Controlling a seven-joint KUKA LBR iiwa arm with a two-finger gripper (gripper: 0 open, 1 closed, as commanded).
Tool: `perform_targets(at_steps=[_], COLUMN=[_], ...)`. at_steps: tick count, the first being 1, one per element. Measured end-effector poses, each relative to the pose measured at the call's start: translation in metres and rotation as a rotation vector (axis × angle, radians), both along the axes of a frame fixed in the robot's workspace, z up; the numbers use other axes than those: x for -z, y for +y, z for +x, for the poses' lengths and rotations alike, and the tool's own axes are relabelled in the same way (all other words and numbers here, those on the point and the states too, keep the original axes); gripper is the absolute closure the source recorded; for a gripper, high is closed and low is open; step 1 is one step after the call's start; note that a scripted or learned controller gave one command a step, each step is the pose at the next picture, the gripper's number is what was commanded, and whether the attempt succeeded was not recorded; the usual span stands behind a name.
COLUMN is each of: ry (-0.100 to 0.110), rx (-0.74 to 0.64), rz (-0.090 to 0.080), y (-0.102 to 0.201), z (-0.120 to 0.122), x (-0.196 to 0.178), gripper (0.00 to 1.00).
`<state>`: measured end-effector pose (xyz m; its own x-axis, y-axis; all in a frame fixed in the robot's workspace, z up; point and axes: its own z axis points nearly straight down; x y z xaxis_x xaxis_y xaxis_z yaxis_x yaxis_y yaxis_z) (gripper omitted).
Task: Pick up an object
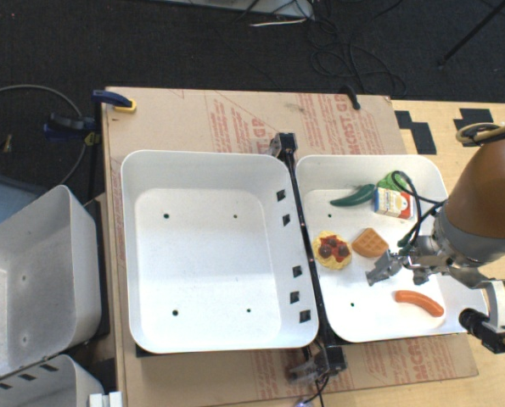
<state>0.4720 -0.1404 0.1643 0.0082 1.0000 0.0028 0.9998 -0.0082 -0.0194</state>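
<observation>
Hand [386, 269] low in right bin [422, 333], grip state unclear, nothing lifted; waffle [370, 243] and sausage [420, 302] lie nearby.

- Cardboard sheet [235, 121] under the bins: red printed lettering along its far and near edges, upside down, too faint to read.
- Small carton [393, 202], right bin: label illegible.

bright, even light; soft, slight blur
</observation>
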Motion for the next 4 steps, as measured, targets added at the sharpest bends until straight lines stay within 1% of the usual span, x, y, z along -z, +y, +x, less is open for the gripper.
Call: perform_targets(at_steps=[1, 2, 3, 4], ry=[-0.018, -0.012, -0.013, -0.024], rx=[-0.004, -0.004, -0.005, -0.019], rz=[-0.005, -0.002, -0.001, -0.002], y=[-0.04, -0.084, -0.082, -0.011], z=[0.006, 0.03, 0.031, 0.112], x=[-0.039, 0.042, 0.03, 0.005], gripper=[0.0, 0.0, 1.0, 1.0])
